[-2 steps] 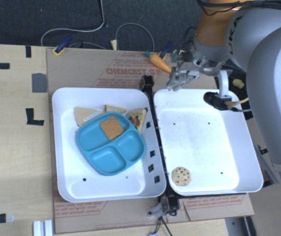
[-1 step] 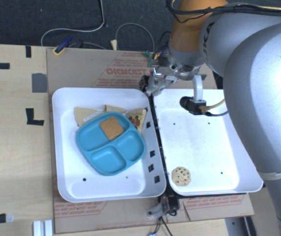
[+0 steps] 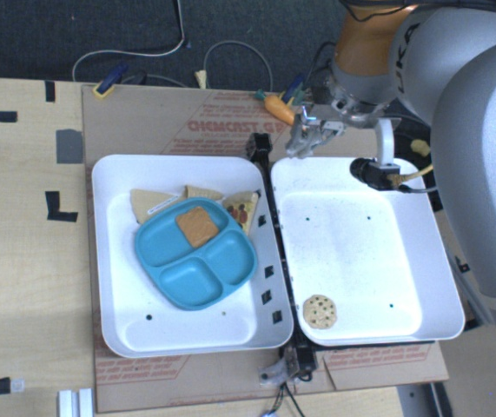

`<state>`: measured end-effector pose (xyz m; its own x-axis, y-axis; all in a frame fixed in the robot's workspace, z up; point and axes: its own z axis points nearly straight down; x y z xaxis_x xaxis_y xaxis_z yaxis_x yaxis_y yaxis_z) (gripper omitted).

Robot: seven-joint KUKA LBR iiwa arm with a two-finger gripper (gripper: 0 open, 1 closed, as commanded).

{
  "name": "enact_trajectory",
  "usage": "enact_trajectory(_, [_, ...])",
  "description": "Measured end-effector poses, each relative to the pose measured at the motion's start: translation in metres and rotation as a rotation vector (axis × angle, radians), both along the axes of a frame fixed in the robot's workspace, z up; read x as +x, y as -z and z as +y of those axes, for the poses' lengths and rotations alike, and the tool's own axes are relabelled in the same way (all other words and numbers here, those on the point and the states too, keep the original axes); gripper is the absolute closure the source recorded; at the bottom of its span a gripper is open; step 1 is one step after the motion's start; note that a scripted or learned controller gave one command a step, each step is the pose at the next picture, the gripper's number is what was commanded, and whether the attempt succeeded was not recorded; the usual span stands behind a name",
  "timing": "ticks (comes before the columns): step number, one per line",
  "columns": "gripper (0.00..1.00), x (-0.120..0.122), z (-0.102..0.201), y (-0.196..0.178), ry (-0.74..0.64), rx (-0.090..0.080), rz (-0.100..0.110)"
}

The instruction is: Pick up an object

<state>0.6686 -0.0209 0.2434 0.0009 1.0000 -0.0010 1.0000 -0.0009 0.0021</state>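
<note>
My gripper [image 3: 307,135] hangs over the back left corner of the right bin [image 3: 421,324], above its rim. A small orange object [image 3: 278,108] lies just left of the gripper, over the cardboard behind the bins; I cannot tell whether the two touch. A round speckled cookie [image 3: 320,311] lies near the front left corner of the right bin. In the left bin [image 3: 117,320] a blue divided plate [image 3: 197,268] carries a brown square cracker [image 3: 197,226]. Tan wedge pieces [image 3: 154,203] and a pizza-like slice [image 3: 244,208] stick out from behind the plate.
The grey arm and its orange band [image 3: 378,24] fill the upper right and overhang the right bin's far side. A black divider with clips [image 3: 269,233] runs between the bins. Cables [image 3: 143,55] and a blue-yellow clip [image 3: 109,82] lie behind the bench.
</note>
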Motion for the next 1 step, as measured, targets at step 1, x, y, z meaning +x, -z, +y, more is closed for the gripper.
enact_trajectory(1, [1.00, -0.0069, 0.0756, 0.0446, -0.008, 0.002, 0.007])
